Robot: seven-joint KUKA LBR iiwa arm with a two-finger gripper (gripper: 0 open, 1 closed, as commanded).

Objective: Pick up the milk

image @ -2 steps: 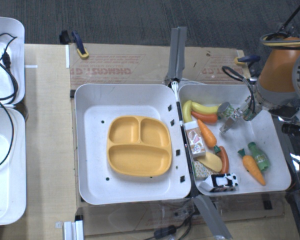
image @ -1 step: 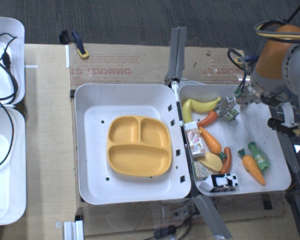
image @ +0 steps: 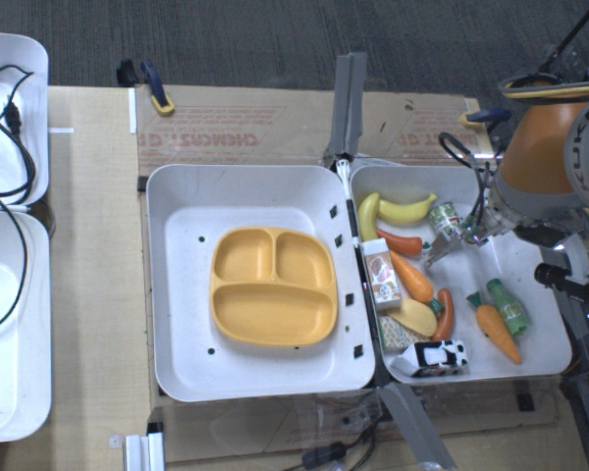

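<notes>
Seen from the single overhead camera view, two shallow white bins are set side by side on the bench. The left bin point(image: 172, 292) holds a yellow divided plate point(image: 273, 287). The right bin point(image: 545, 356) holds a crowd of toy foods: a banana point(image: 398, 209), a small can point(image: 445, 219), a green bottle point(image: 508, 304), a carrot point(image: 499, 334) and a black-and-white cow toy point(image: 440, 357). The milk point(image: 381, 275), a small upright-format carton lying on its side, is found along the left wall of the right bin, just beside the divider, with the banana above it and an orange carrot piece point(image: 412, 278) touching its right side. The arm is seen reaching in from the right, and the gripper point(image: 459, 238) is placed low over the upper middle of the right bin, near the can and well short of the carton. Whether the claw is released or clenched cannot be told at this size; nothing is seen held. The step in hand is judged to be the approach. For the next move, a shift leftward and toward the near side would be called for, with the claw lowered astride the carton's narrow width, clear of the bin wall and the neighbouring carrot piece.
</notes>
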